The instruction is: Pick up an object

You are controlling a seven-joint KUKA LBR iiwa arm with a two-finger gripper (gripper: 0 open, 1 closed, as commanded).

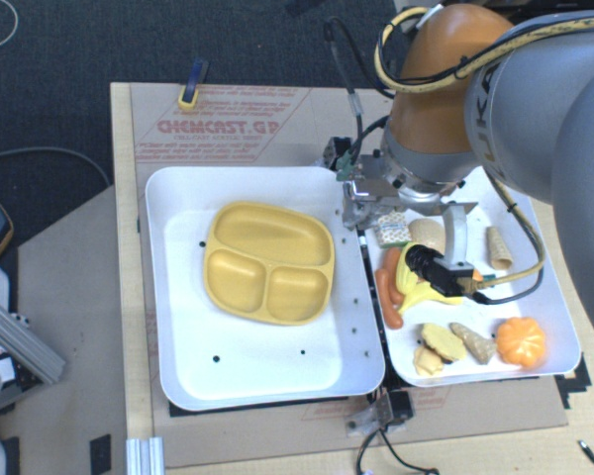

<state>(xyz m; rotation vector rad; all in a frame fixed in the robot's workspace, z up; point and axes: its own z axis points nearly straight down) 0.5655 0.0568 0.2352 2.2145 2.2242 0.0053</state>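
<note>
My gripper (404,211) hangs low over the far left part of the right bin (564,349), under the grey wrist with its orange band. Right below it lie a small speckled packet (391,230) and a beige piece (427,234). Just in front of those, a yellow banana (410,277) rests beside an orange sausage (388,295) along the bin's left wall. The wrist hides how the gripper stands and whether anything is in it.
The left bin (178,344) holds a yellow divided plate (269,262). In the right bin there are also an orange mandarin (521,340) at the front right, two tan chunks (438,343) (473,342) and a pale roll (498,248) near the right wall.
</note>
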